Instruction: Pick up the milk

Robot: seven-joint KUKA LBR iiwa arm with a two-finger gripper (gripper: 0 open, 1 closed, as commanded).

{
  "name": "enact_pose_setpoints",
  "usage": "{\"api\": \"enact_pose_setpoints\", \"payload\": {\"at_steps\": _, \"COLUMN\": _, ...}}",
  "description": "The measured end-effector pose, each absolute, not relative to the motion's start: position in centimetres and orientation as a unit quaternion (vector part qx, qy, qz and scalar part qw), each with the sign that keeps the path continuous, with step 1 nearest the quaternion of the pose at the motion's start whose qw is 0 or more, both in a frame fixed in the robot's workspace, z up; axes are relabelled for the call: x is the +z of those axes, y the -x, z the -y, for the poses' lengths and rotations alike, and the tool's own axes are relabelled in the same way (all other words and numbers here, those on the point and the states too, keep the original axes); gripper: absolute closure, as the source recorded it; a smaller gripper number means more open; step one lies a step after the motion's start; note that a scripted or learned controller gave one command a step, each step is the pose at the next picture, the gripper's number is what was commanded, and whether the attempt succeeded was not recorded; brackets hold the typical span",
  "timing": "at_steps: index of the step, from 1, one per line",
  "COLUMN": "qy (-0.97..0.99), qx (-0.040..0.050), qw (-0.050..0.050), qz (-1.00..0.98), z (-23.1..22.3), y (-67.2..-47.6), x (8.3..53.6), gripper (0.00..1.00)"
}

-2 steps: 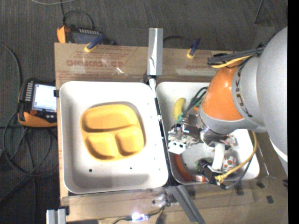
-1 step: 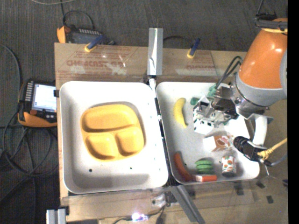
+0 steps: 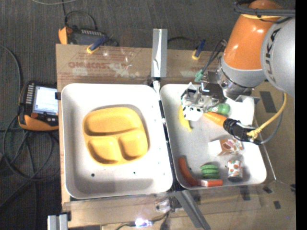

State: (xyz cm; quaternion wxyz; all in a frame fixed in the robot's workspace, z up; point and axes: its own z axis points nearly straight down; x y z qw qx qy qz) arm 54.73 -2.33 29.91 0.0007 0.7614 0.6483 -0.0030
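**Arm over the right bin, milk carton beneath the pincer**

You see two shallow white bins side by side on the worktop (image 3: 96, 61). The left bin (image 3: 72, 128) carries a yellow divided tray (image 3: 116, 134) near its centre. The right bin (image 3: 211, 176) holds the loose items.

The arm (image 3: 259, 37) enters from 3 o'clock, its orange band at the 1 o'clock corner of the view. The pincer (image 3: 201, 98) hangs over the 11 o'clock part of the right bin. You cannot tell from this angle how far it is open, nor whether it has hold of anything.

The milk (image 3: 193, 112), a small white carton with black spots, sits just below the pincer in the view, in the 10 o'clock part of the right bin. A yellow banana (image 3: 185, 119) lies against the carton on its 8 o'clock side. A carrot (image 3: 215, 117) with a green top lies at 3 o'clock from the carton.

Toward the bin's 5 o'clock corner you find a pink-and-white packet (image 3: 230, 145), a small patterned can (image 3: 234, 169), a green ridged item (image 3: 209, 169), a red sausage (image 3: 186, 171) and a red-and-white block (image 3: 211, 182). A handheld pendant (image 3: 42, 103) lies off the worktop at 9 o'clock.
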Motion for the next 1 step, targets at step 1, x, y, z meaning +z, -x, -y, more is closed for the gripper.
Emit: {"api": "enact_pose_setpoints", "payload": {"at_steps": 1, "qy": -0.733, "qx": -0.0035, "qw": 0.000, "qz": -0.680, "z": -0.26, "y": -55.00, "x": 29.34, "gripper": 1.00}}
